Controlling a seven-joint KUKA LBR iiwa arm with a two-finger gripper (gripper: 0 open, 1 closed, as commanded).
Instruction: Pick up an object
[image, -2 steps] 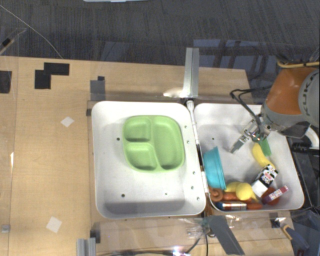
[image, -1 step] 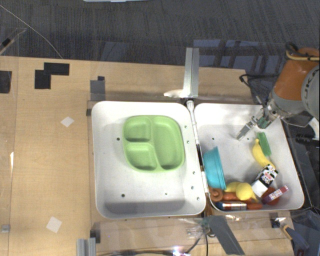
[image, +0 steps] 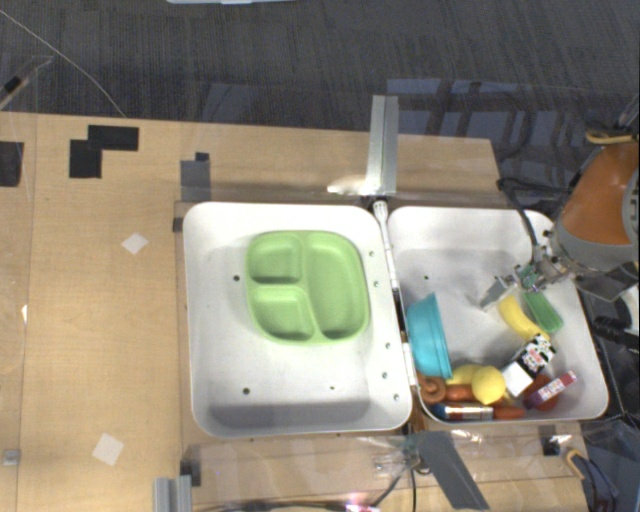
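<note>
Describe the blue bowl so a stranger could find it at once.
Start at the right-hand white bin, the one that holds the pile of small items. Along its left wall, beside the divider between the two bins, a blue bowl stands tipped on its edge. It is the only blue thing there, and larger than the yellow and red pieces below it.
</note>
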